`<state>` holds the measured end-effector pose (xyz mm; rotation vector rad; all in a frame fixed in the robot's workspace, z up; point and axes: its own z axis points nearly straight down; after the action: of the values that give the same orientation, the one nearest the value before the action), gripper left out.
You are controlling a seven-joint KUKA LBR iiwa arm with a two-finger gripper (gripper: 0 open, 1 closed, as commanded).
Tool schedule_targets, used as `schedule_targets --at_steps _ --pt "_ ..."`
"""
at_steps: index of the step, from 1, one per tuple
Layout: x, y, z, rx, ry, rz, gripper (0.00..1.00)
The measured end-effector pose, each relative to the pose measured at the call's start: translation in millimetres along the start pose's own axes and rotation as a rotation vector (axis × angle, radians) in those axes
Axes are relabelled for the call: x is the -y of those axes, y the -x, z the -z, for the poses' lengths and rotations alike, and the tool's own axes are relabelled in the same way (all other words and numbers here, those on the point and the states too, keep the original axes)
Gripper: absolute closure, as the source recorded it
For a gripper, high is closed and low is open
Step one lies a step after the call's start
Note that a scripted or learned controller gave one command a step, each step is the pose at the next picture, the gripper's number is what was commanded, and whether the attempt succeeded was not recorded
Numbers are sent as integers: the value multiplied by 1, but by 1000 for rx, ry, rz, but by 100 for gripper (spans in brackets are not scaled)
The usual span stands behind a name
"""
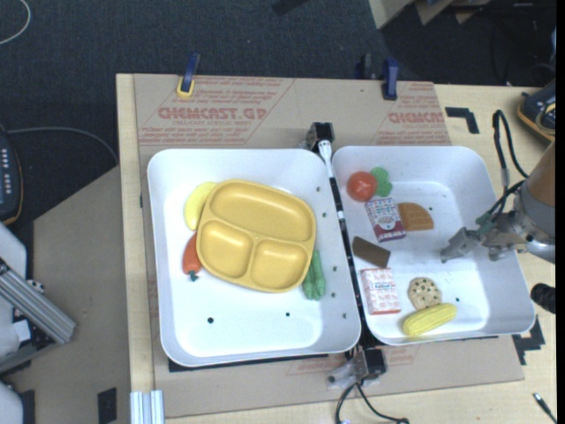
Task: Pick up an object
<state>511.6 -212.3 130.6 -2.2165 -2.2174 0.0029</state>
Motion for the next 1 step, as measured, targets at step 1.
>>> schedule_targets --at_steps 1 --pt "1 -1 -49 0 0 0 0"
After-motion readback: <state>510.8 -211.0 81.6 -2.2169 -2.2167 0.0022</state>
